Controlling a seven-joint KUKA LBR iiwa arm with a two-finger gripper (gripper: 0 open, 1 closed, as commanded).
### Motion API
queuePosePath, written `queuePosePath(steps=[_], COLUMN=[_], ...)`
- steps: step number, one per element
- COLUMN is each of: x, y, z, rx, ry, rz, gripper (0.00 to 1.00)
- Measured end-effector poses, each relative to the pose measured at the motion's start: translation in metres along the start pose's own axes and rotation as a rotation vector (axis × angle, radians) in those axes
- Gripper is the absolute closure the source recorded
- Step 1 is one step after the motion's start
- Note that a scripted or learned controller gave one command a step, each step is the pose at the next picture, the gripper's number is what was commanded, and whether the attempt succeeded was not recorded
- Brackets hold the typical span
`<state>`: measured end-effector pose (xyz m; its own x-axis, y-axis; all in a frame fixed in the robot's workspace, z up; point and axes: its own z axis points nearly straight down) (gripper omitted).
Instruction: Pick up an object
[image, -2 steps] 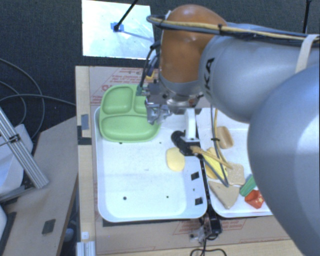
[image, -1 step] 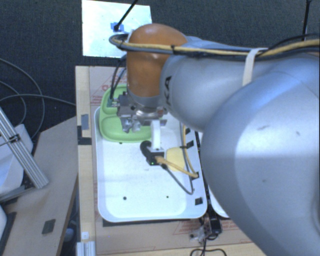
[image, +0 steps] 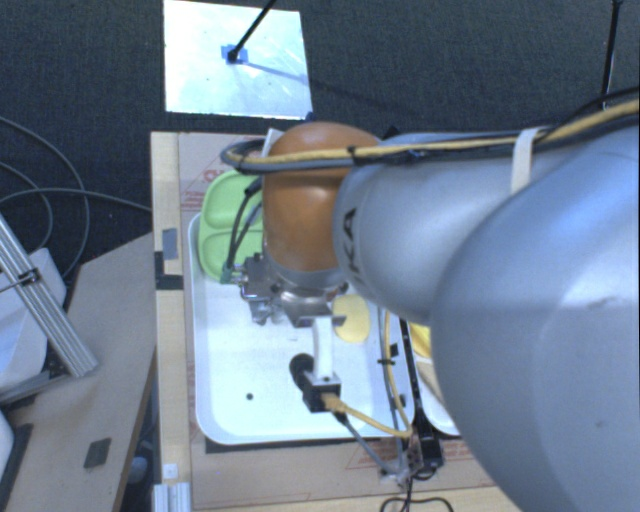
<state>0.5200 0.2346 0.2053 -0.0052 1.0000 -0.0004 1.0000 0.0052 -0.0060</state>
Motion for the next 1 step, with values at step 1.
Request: queuePosePath(steps=[1], x=[0.0003], y=[-0.0351], z=[-0.0139], rx=[-0.003], ry=[0.001], rz=[0.000], gripper=[1.00])
